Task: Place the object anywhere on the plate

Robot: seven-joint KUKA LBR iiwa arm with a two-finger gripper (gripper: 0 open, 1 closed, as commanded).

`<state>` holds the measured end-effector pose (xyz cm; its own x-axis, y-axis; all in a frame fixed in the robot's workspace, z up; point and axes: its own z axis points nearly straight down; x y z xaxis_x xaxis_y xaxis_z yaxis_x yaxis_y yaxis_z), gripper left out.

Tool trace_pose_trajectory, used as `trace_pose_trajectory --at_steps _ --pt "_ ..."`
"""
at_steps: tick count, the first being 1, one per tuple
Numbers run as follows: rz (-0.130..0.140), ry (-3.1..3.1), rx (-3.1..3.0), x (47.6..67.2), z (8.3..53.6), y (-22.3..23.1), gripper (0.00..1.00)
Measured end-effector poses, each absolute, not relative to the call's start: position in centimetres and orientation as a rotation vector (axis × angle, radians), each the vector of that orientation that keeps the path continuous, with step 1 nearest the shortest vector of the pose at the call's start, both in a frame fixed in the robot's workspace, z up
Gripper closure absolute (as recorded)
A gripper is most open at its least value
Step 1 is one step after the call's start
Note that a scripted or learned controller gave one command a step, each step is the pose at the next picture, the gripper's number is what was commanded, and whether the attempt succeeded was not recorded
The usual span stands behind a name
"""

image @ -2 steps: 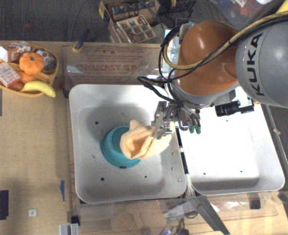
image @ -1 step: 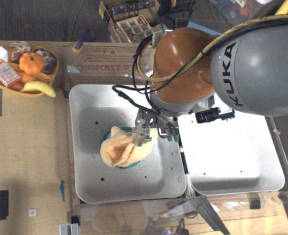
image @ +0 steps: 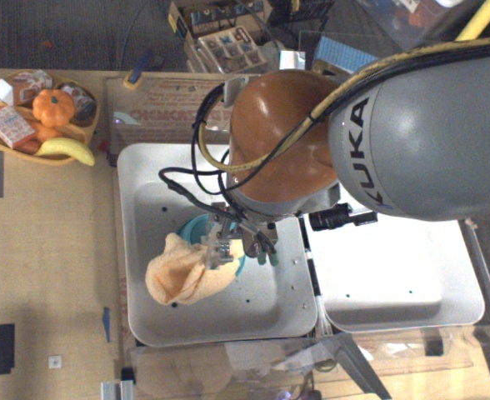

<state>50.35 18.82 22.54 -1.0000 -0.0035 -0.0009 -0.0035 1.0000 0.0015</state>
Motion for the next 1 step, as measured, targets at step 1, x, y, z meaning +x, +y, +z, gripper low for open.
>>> trace_pose_trajectory --at_steps 1 --pt "0.003 3.14 -0.005 50.38 22.58 18.81 0.0"
